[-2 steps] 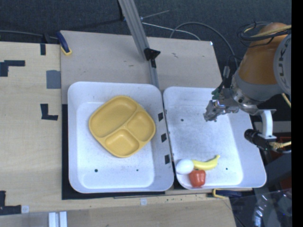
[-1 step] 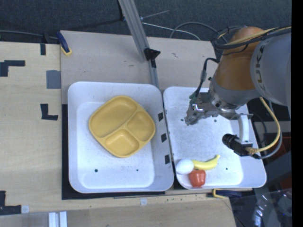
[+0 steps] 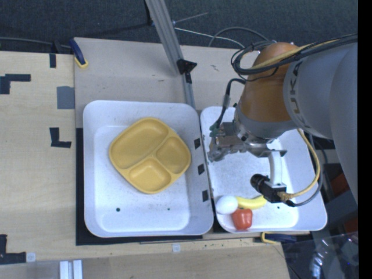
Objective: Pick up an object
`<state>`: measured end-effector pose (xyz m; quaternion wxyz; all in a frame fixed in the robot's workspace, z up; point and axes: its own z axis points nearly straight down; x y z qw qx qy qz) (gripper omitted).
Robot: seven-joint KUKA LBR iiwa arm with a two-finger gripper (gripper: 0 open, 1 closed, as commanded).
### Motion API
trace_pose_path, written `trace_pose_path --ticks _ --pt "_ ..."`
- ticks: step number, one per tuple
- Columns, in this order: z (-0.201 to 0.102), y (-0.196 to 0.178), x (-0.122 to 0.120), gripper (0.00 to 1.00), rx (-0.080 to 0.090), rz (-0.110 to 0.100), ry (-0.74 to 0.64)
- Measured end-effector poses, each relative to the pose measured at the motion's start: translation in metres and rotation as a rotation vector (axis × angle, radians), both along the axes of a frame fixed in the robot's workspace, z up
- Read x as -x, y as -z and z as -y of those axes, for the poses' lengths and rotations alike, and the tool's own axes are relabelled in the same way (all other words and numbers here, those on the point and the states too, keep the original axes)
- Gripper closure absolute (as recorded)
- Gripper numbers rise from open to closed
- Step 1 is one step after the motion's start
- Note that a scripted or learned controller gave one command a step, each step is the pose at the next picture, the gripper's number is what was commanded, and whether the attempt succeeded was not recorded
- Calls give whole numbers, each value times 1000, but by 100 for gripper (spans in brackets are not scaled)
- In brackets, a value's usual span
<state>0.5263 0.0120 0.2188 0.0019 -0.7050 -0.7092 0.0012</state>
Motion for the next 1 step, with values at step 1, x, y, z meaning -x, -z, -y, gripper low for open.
trace_pose_path --ticks 1 --pt "-47 7 8 100 0 0 0"
